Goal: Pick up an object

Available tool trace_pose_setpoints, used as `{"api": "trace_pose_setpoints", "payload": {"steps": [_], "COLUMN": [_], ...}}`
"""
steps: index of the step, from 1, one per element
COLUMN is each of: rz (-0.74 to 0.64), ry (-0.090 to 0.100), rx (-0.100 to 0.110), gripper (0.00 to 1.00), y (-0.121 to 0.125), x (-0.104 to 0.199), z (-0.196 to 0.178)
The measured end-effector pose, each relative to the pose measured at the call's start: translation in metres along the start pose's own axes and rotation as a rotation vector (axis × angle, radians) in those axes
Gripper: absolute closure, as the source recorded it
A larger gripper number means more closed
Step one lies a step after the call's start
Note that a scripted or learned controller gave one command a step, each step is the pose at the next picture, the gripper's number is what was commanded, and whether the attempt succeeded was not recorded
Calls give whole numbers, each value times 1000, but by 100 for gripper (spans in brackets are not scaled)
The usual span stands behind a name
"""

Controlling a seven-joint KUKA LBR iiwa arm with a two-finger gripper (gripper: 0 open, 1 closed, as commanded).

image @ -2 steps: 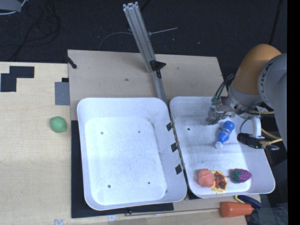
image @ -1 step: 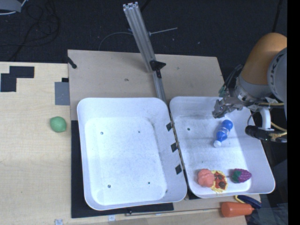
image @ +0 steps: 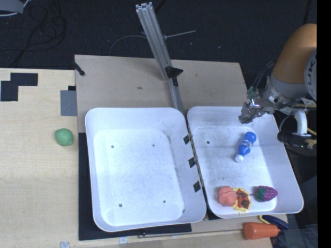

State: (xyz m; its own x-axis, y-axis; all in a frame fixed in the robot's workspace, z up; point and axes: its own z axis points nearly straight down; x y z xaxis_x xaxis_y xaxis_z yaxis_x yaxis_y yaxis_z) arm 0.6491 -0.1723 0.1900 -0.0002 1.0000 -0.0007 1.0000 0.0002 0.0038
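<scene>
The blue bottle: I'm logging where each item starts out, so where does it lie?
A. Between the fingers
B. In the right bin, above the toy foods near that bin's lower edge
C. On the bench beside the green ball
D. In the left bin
B: the blue bottle lies on the floor of the right bin, apart from the gripper and above the purple grapes.

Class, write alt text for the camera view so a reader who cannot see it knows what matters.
A grey arm's gripper hangs over the right bin's far edge, above a blue bottle lying inside. A peach toy, yellow toy and purple grapes lie along that bin's near side. A green ball sits on the bench, left of the left bin.
</scene>
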Motion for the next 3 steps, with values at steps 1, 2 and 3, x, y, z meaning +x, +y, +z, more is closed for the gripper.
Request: {"api": "trace_pose_setpoints", "payload": {"steps": [1,2,3], "rz": [0,-3,-3], "ry": [0,2,2], "rx": [0,5,3], "gripper": [100,100,100], "y": [4,-9,-18], "x": [-9,40,92], "z": [-50,-39,-46]}}
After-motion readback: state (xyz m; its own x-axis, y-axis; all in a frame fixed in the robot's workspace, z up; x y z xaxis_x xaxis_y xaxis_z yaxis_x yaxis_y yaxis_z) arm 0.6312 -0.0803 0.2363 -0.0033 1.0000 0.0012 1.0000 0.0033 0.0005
